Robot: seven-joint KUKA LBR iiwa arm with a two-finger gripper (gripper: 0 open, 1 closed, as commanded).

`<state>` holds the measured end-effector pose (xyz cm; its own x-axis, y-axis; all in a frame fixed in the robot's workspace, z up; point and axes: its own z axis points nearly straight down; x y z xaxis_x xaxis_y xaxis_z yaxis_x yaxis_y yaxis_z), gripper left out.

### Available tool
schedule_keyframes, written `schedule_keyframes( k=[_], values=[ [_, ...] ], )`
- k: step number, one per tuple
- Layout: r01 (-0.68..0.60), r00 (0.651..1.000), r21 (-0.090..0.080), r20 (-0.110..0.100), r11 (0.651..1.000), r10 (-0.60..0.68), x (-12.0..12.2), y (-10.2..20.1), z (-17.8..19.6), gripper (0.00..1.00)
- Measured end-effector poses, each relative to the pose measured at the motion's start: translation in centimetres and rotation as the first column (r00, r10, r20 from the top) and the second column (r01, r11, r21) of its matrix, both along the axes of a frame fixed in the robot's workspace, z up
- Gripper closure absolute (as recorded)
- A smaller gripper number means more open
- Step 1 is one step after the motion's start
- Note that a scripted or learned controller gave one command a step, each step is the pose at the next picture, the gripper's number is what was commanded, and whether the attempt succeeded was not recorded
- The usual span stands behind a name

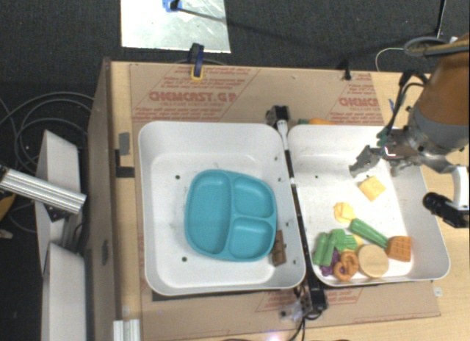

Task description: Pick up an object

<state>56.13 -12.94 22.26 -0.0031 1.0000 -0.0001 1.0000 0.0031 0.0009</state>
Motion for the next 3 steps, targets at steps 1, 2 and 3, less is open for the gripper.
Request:
schedule_keyframes(
  k=[1, 2, 3],
  values=[
    [0.003, 1.000, 0.003, -0.012, 1.000, -0.003, -3.6, 0.6, -11.1, 0.00],
    [0.007, 1.000, -0.002, -0.002, 1.000, -0.007, -4.4, -5.7, -13.9, 0.00],
    [0.002, 1.000, 0.001, -0.002, 1.000, -0.002, -7.6, -2.4, -13.9, 0.00]
  ],
)
